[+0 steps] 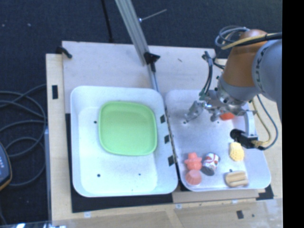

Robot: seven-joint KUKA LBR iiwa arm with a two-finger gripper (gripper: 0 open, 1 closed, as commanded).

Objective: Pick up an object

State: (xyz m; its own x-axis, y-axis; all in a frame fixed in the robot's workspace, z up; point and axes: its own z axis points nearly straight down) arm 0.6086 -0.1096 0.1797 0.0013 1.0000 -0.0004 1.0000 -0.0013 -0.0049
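My gripper hovers over the upper middle of the right bin. Its fingers are spread apart with nothing between them. Along that bin's front edge lie a coral-pink toy, a red disc, a red, white and dark object, a yellow piece and a tan bread-like piece. All of these sit well below the gripper, apart from it. A small orange-red thing peeks out from under the wrist at the right; what it is cannot be told.
A green square plate lies in the left bin. A metal pole slants down to the bins' shared back edge. The arm's cable with a black plug hangs over the right bin's right side.
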